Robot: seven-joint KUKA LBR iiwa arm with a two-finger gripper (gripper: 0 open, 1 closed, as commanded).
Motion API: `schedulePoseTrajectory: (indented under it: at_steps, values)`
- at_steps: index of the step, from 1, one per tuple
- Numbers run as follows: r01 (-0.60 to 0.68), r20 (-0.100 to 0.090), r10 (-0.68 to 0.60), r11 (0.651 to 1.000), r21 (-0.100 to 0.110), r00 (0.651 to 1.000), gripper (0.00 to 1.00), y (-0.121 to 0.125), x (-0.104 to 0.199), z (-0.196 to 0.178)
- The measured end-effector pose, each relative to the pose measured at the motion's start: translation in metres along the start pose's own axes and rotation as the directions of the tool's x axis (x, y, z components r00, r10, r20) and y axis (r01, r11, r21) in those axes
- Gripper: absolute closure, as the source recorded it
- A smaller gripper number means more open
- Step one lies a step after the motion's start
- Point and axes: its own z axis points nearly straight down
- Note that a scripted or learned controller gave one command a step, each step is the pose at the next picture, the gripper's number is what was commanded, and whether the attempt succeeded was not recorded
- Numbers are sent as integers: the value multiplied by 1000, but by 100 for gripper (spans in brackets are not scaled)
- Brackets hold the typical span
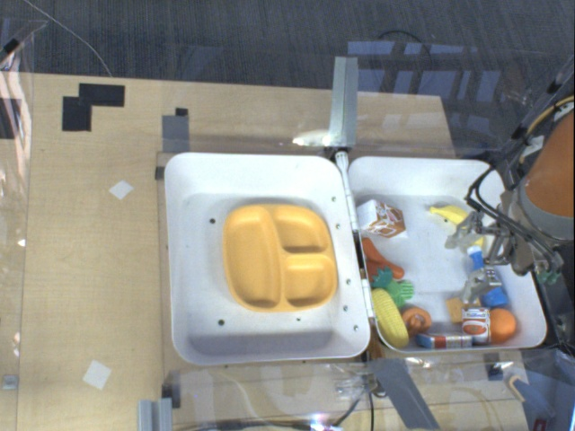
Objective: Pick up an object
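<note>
1. Camera view: the gripper hangs over the right bin, apparently spread and pinching nothing.
2. A blue bottle sits directly beneath it, long axis toward the bin's near wall.
3. An orange lies nearer that wall.

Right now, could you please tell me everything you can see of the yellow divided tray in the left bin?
The yellow tray is a rounded, squarish dish that looks like moulded plastic. It has three compartments: one long one on the view's left and two smaller ones stacked on the right. It lies flat and open side up, slightly turned, near the middle of the left bin, resting on the bin's floor. All three compartments look bare, and nothing else touches it.
</note>
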Motion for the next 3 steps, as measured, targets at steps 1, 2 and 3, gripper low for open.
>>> schedulePoseTrajectory:
  at_steps: [1, 2, 3]
  values:
    - [-207, 8, 207, 978, -1, 978, 0, -51, 10, 99]
    - [-520, 2, 520, 854, -1, 854, 0, -29, -45, 92]
    - [-736, 2, 736, 677, -3, 677, 0, 34, -142, 66]
